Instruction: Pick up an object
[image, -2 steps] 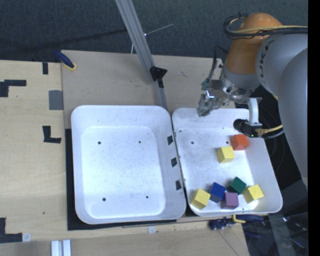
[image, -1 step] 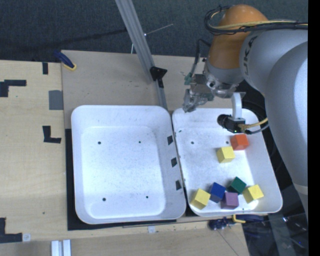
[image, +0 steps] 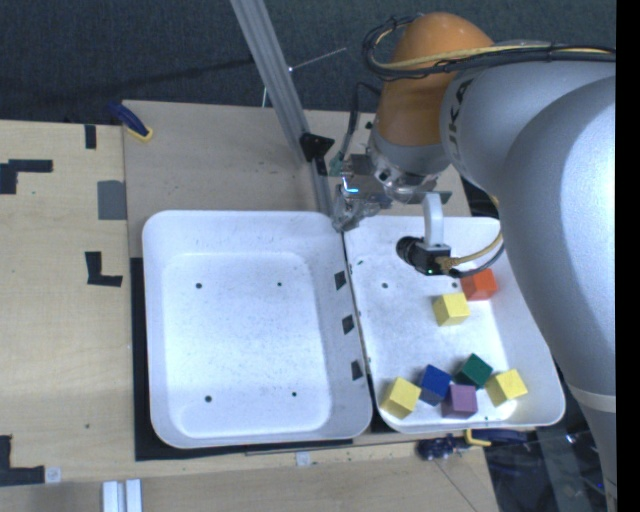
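Nearest the camera, a cluster of five blocks lies along the front wall of the right bin (image: 392, 330):
- a yellow block (image: 402, 397) at the cluster's left end;
- a blue block (image: 435, 383) just beside it;
- a purple block (image: 462, 400) touching the blue one;
- a green block (image: 477, 370) just behind the purple one;
- a second yellow block (image: 508, 386) at the right end.

Farther back, near the middle of the same bin, a third yellow block (image: 451, 308) sits apart from the cluster. An orange block (image: 480, 285) lies just behind it, near the bin's right wall.

The left bin (image: 160, 250) stands beside the right bin, and their inner walls meet.

At the far end of this shared wall, the gripper (image: 350, 207) hangs over the back corner of the bins, well apart from every block. Whether the claw is apart or together cannot be told from this view. No block is seen in it.
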